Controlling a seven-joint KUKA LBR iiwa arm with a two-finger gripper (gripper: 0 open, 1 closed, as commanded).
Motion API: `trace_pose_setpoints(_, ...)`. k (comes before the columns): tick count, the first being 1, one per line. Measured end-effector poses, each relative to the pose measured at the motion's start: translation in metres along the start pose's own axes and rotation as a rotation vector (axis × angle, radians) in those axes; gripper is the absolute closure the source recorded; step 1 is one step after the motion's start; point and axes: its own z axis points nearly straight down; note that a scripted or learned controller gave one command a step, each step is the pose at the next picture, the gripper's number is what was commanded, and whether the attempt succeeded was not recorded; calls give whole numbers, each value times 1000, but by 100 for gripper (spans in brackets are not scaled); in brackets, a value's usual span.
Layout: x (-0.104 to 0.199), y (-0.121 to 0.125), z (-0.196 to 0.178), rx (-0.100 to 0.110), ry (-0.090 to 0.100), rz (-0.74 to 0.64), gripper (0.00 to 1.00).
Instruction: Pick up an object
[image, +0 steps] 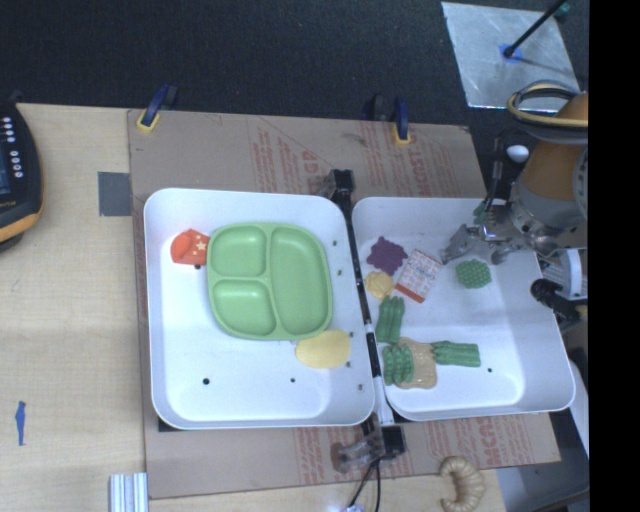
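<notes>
Nearest the camera, a tan curled object (463, 482) was noted on the bench. A round green knobbly toy (473, 273) was recorded in the right white bin (540, 385), just below the gripper (487, 240), whose fingers appeared spread, nothing held.

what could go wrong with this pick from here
1. The claw sits over the round green toy, near the right bin's back wall. A knobbly ball like that may roll away when touched.
2. The patterned card and purple piece lie close by, so a sideways slip might knock them.
3. The other green pieces are heaped by the divider, so a grab there could lift two things or none.
</notes>
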Motion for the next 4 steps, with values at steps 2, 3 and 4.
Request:
trace_pose_setpoints(2, -1, -55, -94, 7, 1, 4, 0)
trace_pose_setpoints(3, 2, -18, 4, 7, 3, -3, 0)
trace_pose_setpoints(4, 0, 17, -3, -3, 0, 1, 0)
